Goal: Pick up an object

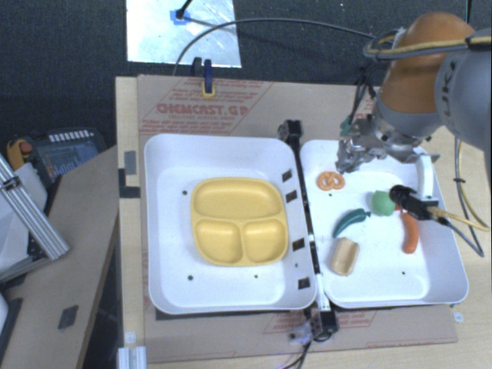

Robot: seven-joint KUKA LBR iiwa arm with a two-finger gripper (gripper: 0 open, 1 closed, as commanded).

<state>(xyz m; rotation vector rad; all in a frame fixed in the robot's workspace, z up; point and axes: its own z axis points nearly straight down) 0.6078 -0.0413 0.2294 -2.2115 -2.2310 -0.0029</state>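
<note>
The right bin (446, 283) holds an orange pretzel (330, 181), a dark green pepper (351, 221), a green ball-like piece (382, 202), an orange-red carrot (410, 233) and a tan bread roll (344, 256). My gripper (347, 160) hangs over the far left part of that bin, just above and slightly right of the pretzel. Nothing shows between its fingers. The left bin (165, 229) holds a yellow divided plate (238, 221).
A black divider (301, 206) with clips runs between the two bins. The bins rest on a cardboard sheet (223, 106). A grey device (65, 152) and a metal rail (31, 214) lie on the side table at left.
</note>
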